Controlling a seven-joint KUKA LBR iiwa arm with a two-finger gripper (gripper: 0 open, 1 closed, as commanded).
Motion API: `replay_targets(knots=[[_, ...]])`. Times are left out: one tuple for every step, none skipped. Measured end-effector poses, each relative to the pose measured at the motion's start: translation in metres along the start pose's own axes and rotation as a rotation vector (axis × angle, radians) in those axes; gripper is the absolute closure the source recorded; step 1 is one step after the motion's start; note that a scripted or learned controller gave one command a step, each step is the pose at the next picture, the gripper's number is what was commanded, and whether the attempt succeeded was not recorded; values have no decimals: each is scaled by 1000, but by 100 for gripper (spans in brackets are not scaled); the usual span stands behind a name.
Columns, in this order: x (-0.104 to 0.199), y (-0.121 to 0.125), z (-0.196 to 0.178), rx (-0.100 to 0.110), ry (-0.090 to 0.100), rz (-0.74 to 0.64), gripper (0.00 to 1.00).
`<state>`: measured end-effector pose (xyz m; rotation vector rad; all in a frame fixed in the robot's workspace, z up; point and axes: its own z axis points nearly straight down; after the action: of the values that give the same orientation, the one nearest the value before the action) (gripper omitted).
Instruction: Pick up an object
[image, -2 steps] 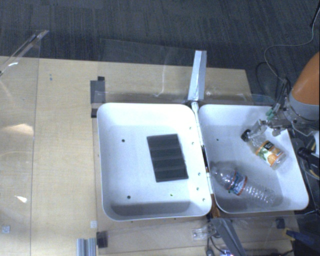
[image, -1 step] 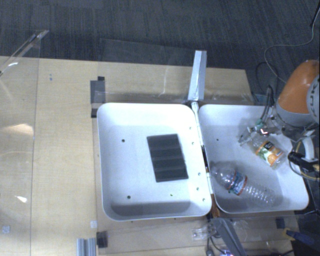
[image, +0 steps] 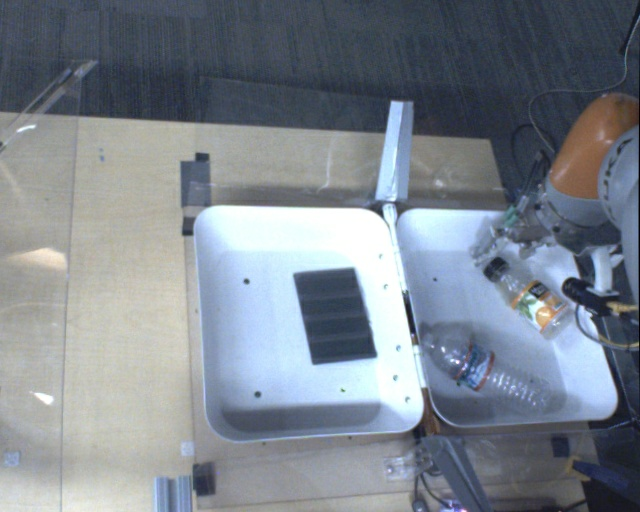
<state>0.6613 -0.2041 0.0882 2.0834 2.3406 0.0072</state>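
Clear plastic bottle (image: 485, 368) lying on its side at near edge of right bin (image: 440, 250); gripper (image: 505, 240) low over far right corner of same bin, finger state not discernible; small bottle with orange label (image: 525, 295) just beside gripper, lying flat, dark cap toward it; black ridged block (image: 334, 315) flat, mid left bin (image: 230, 300).

The arm (image: 600, 170) is cut off by the right edge; the gripper (image: 508, 238) is too small to tell finger state.
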Motion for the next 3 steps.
replay_targets(knots=[[0, 0, 0, 0, 0, 0, 0], [0, 10, 0, 2, 2, 172, 0], [5, -19, 1, 1, 1, 61, 0]])
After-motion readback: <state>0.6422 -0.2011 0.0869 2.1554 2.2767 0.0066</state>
